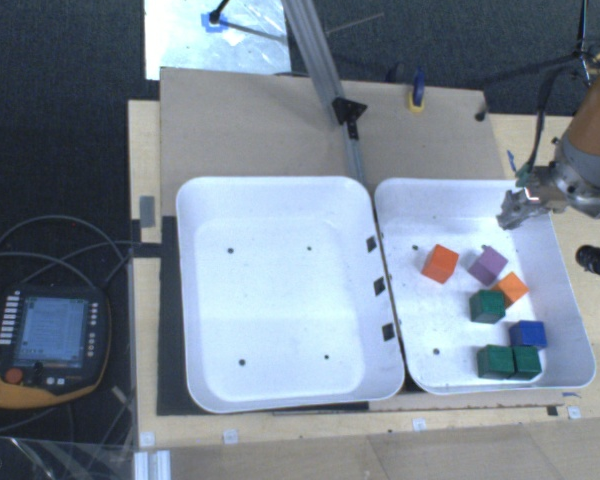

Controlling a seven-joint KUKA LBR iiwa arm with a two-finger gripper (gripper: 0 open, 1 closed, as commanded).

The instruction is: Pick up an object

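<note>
- Your blocks all sit in the right bin [565, 298]: orange cube [440, 264], purple cube [488, 264], a smaller orange block [512, 287], green block [486, 306], blue cube [527, 333], and a green pair [509, 361] near the front edge.
- The gripper [517, 206] hangs over that bin's far right corner, well apart from the blocks. Honestly you can't tell how it's set.
- Left bin [195, 268] sits touching alongside.

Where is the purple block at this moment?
The purple block lies in the right bin, between the larger orange block on its left and the smaller orange block just below-right of it.
</note>
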